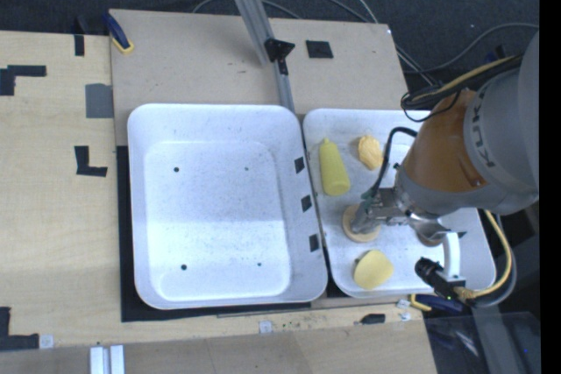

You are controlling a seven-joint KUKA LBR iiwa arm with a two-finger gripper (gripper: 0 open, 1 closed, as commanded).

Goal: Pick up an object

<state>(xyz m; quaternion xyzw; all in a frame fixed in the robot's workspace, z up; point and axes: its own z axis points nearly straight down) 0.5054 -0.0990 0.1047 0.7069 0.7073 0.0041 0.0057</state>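
Part of the maker's name, the letters "KU", ran in dark print down the grey casing of the arm, just above its orange band; no other writing could be read on the bench, the bins or the objects.

The gripper hung low inside the right bin, directly over a round tan disc-shaped object that lay on the bin floor. Its metal tip met the disc's upper edge from the right, but whether the fingers were spread or closed, and whether the disc sat between them, could not be told from above.

Up and to the left of the gripper lay a yellow bottle-shaped object, lengthwise along the bin's left wall. Straight above the gripper, a little right, sat a small yellow-orange lump, near the bin's far edge. Below the gripper lay another yellow rounded piece, close to the near rim. All three stood apart from the disc.

Bare white floor lay between the disc and each neighbour, though the gaps were narrow. The arm's bulk covered the bin's right half. Far to the gripper's left, past the shared rims, the left bin offered a wide, open floor.
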